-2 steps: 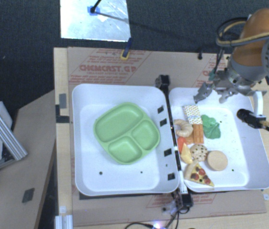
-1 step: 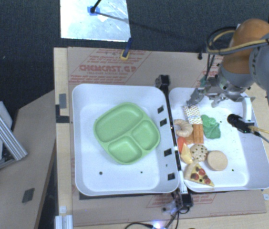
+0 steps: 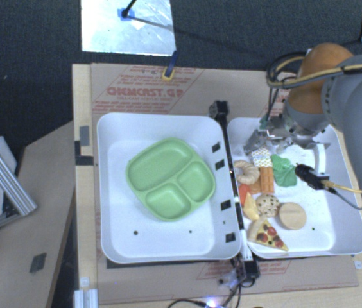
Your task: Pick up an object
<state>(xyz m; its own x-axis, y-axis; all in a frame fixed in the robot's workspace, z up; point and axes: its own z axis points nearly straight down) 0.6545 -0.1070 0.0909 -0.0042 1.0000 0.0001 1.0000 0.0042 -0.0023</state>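
Where the hand (image 3: pixel 262 141) hovers, a wafer (image 3: pixel 262 158) just below (touching unclear).

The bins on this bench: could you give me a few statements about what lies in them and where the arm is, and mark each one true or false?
1. The green plate lies in the left bin. True.
2. The green plate has a single round well. False: it is divided into three compartments.
3. The pizza slice lies in the right bin, near its front edge. True.
4. The cookie rests on the green plate. False: it lies in the right bin among the other toy foods.
5. The gripper is over the left bin. False: it is over the back of the right bin.
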